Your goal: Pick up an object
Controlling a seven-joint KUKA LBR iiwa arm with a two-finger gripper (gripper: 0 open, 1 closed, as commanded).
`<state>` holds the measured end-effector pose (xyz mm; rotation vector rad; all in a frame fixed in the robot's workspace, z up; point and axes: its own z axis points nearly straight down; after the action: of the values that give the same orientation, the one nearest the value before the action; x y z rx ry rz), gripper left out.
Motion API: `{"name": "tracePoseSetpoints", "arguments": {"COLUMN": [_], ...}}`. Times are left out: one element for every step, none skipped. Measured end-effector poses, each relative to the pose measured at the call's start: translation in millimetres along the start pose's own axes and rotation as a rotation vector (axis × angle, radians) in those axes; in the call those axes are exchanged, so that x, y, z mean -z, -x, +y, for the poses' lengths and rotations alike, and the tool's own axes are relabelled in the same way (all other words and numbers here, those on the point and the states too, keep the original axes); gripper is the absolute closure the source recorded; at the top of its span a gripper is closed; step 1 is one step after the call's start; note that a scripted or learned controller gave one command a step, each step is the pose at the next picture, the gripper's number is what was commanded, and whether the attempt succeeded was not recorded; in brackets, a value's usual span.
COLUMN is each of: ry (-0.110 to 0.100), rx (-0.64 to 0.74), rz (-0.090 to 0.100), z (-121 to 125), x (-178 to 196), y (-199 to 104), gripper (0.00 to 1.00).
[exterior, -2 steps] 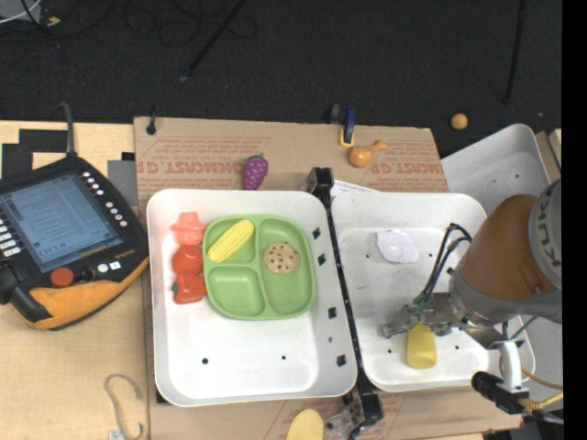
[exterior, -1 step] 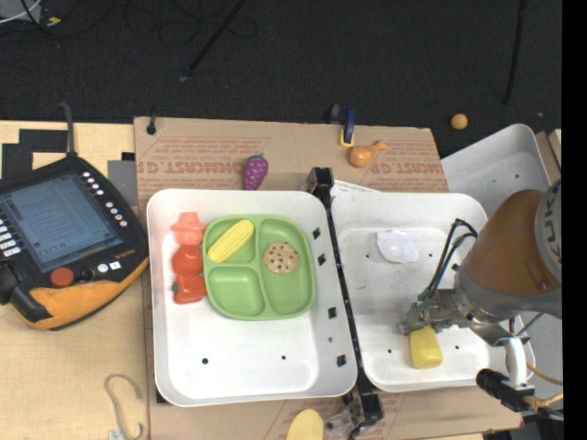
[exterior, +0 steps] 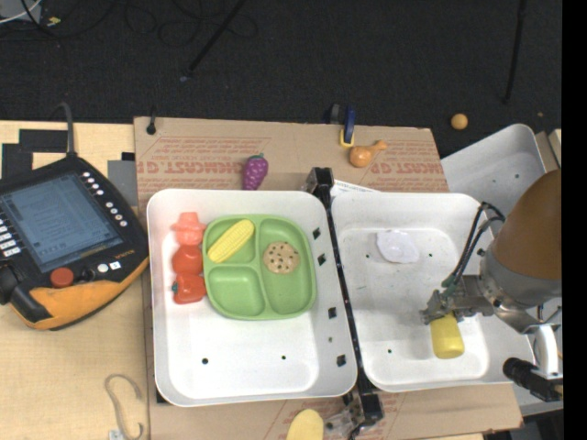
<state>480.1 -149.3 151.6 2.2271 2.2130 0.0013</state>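
Two white bins sit side by side on the counter, and the work is going on in the right bin (exterior: 413, 214), in the lower right of the frame. A yellow block (exterior: 448, 337) lies on that bin's floor near its lower right corner, and the gripper (exterior: 447, 307) is right over the block's upper end, at or very near touching it. Whether it is spread or clamped cannot be told from this angle; the dark wrist hardware hides that.

By the look of it, the step in hand is the approach or the grasp itself on the yellow block, with no lift yet: the block appears to rest flat on the bin floor. The next move calls for closing squarely across the block and then rising straight, since a skewed grip near one end could let it pivot and slip out.

A pale translucent disc (exterior: 398, 246) lies farther up in the same bin, apart from the arm. The left bin (exterior: 238, 374) carries a green tray (exterior: 240, 296).
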Motion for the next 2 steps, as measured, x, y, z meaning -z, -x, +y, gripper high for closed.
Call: {"name": "tracePoseSetpoints", "arguments": {"ry": [0.000,0.000], "rx": [0.006,0.006], "rz": [0.000,0.001], "z": [4.8,5.5], "x": [42.7,77.7], "y": [0.0,0.9], "gripper": [1.00,1.00]}}
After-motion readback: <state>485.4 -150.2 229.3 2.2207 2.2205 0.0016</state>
